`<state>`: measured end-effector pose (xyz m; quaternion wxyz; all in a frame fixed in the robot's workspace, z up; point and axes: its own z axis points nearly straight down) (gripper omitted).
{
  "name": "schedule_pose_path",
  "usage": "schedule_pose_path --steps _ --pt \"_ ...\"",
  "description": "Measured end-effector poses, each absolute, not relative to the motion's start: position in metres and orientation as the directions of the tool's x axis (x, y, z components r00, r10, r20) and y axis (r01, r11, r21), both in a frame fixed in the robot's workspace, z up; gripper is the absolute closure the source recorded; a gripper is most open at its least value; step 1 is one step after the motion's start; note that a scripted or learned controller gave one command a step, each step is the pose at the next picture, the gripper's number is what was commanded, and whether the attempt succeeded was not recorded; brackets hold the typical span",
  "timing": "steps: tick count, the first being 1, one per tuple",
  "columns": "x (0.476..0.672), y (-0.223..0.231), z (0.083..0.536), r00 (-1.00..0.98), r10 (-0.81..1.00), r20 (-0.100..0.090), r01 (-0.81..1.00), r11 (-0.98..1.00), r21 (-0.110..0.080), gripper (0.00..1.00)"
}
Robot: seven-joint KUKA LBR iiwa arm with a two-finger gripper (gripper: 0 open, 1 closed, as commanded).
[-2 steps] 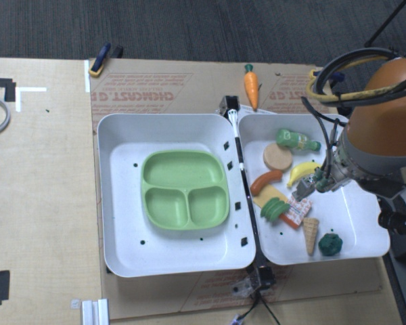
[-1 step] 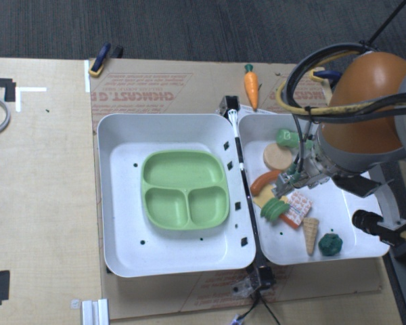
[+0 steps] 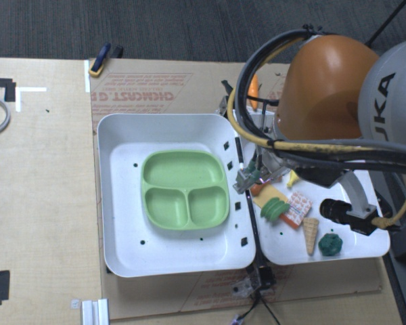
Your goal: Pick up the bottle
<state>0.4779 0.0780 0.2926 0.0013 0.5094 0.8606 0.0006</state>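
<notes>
The arm's orange band [image 3: 325, 87] and grey wrist hang over the right bin [image 3: 355, 252] and hide most of it. My gripper [image 3: 250, 177] is low at that bin's left edge, just above a heap of toy food: an orange-red piece [image 3: 258, 189], a yellow piece [image 3: 271, 195] and a green ridged piece [image 3: 275, 210]. An orange item [image 3: 254, 87] peeks out behind the cables at the bin's far left corner; I cannot tell what it is.
The left bin [image 3: 115, 181] holds a green three-part plate [image 3: 186, 188]. Near the right bin's front lie a waffle-patterned packet [image 3: 298, 208], a cone [image 3: 311, 234] and a dark green toy [image 3: 330, 244]. Black and yellow cables [image 3: 247, 107] loop over the divide between the bins.
</notes>
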Motion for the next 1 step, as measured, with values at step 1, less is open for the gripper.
schedule_pose_path --steps 1 --pt "0.4770 0.1492 0.2166 -0.520 0.854 0.000 0.854 0.520 -0.002 1.00"
